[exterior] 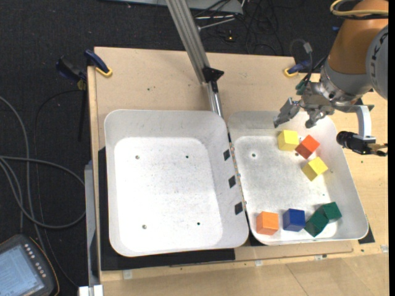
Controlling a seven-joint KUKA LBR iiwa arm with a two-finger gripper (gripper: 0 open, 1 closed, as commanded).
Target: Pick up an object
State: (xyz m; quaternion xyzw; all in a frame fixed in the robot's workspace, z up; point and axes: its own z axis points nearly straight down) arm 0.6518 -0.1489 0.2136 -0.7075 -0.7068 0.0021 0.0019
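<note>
Jaws of the gripper (pixel 300 115) are seen spread apart, nothing between them; a yellow block (pixel 287 140) is found just below them, inside the right bin (pixel 247 184), beside a red block (pixel 307 146).

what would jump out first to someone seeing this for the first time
The bright blocks in the right bin stand out: a yellow block, a red block and a second yellow block near its far end, and an orange block, a blue block and green blocks along its near edge. The gripper hangs open just above the far cluster, holding nothing.
</note>
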